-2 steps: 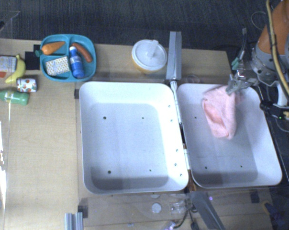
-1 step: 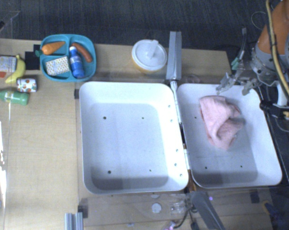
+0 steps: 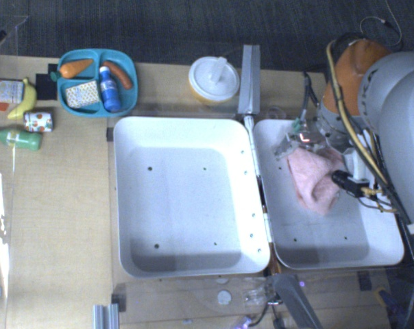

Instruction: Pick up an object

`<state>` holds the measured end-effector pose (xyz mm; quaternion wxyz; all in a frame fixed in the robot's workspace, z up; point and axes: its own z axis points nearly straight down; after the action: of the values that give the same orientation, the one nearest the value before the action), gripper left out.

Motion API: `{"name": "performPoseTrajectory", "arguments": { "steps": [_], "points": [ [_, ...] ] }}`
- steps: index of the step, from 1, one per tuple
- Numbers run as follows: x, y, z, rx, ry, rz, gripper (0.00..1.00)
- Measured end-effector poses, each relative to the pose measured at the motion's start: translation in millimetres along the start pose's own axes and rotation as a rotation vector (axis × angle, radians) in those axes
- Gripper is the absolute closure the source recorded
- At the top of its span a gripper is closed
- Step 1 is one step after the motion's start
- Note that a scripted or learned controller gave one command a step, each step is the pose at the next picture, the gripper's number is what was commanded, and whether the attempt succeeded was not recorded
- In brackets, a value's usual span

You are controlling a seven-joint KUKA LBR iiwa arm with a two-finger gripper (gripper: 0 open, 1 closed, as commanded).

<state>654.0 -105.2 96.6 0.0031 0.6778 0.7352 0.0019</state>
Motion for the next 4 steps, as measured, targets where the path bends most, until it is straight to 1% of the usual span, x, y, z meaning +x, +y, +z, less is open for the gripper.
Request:
{"name": "performPoseTrajectory", "arguments": {
  "steps": [1, 2, 3, 4],
  "points": [
    [8, -33, 6, -0.007, -0.002, 0.023, 0.0],
    [9, -88, 5, -0.009, -0.002, -0.017, 0.0],
    [16, -42, 6, -0.009, -0.003, -0.175, 0.0],
    [6, 15, 8, 0.015, 0.006, -0.25, 0.0]
  ]
}}
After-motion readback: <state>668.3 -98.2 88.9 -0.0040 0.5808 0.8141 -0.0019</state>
